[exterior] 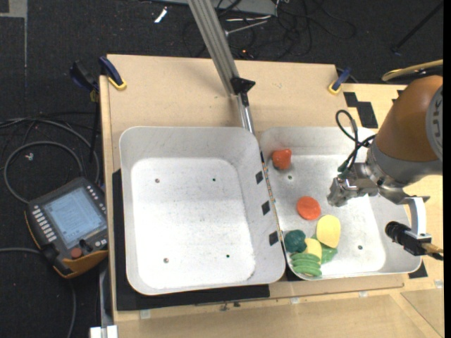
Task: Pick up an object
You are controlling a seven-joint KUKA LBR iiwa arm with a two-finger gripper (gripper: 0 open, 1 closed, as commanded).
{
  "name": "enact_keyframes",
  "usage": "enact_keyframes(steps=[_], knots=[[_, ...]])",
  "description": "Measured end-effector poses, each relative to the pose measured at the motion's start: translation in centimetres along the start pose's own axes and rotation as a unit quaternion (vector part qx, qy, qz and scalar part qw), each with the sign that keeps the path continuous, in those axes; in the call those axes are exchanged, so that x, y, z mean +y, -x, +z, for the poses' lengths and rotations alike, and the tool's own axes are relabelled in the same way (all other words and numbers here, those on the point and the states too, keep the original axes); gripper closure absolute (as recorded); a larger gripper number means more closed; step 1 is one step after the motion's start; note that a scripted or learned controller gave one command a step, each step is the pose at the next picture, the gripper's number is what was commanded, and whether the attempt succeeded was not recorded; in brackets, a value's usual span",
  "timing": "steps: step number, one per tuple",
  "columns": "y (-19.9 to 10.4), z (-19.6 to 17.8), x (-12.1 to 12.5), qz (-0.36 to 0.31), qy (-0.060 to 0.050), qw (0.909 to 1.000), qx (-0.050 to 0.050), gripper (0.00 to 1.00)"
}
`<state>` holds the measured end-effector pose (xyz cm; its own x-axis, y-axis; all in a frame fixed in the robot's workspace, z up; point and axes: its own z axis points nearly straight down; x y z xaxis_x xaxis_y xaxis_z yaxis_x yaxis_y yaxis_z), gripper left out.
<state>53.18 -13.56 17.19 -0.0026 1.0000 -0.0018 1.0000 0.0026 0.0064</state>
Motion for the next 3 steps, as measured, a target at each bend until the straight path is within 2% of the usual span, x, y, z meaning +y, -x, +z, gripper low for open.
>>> enact_keyframes(steps=[2, 3], knots=[[-0.6, -9.6, 0.8, -0.001, 0.000, 1.0000, 0.000, 1.00], [-6.3, -8.1, 0.6, -0.002, -0.004, 1.0000, 0.002, 1.00]])
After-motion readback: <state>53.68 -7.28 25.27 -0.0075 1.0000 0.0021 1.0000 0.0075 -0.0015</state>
